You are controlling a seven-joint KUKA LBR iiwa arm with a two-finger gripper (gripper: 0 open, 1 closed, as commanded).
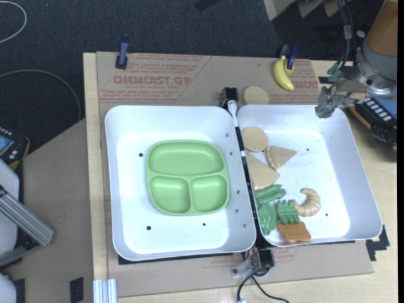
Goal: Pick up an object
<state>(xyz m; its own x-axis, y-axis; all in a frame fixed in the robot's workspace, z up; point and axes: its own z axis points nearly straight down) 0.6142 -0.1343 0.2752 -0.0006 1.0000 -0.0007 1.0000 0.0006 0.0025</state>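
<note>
In the left bin [120, 169] a green divided tray [187, 176] lies flat, while the right bin [353, 169] has its toy food bunched along the left wall: a tan disc [254, 138], two tan wedges [279, 155], green pods [270, 194], a croissant [309, 202] and an orange piece [295, 233]. A yellow banana [283, 74] lies on the surface behind the bins. At the right bin's far right corner the gripper [325, 108] hangs off the arm [379, 43] reaching in from the upper right, well apart from the food, holding nothing; how far the fingers are open I cannot tell.

right bin [353, 169] | toy foods clustered along left wall | croissant [308, 202] beside them
</note>
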